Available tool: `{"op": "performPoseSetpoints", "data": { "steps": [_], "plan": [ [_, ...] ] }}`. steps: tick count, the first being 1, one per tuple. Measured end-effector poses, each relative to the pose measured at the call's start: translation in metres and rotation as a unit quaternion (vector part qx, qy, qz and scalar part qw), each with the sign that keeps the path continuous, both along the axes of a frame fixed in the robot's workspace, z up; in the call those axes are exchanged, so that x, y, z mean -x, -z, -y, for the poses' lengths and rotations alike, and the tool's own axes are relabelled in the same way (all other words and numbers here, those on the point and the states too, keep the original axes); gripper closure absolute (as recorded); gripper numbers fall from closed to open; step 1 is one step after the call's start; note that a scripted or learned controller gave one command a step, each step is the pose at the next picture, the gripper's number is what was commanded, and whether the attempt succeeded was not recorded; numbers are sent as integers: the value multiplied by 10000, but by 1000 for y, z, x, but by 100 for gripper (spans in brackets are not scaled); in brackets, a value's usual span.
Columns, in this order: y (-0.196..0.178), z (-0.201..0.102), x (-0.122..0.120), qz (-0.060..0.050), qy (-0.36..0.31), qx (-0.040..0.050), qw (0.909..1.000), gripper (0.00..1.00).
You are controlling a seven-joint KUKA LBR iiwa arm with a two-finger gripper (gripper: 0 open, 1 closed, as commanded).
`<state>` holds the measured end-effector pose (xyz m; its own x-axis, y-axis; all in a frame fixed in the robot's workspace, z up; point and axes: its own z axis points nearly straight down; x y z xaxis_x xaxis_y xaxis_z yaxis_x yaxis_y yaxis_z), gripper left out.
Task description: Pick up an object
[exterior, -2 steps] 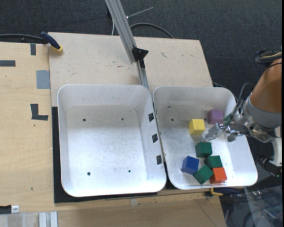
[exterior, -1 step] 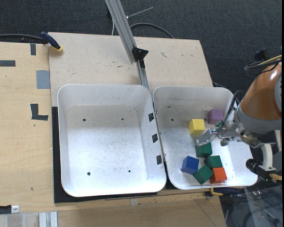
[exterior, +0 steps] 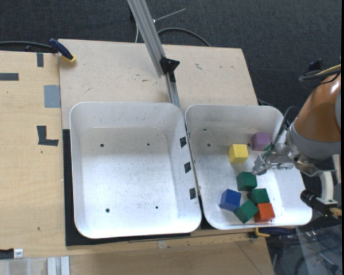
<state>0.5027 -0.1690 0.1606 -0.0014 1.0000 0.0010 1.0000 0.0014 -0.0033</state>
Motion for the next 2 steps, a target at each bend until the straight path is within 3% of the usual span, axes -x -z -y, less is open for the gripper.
{"op": "performPoseSetpoints", "data": {
  "steps": [2],
  "plan": [
    [-98,7,0,42,0,15,10000,100]
  ]
}}
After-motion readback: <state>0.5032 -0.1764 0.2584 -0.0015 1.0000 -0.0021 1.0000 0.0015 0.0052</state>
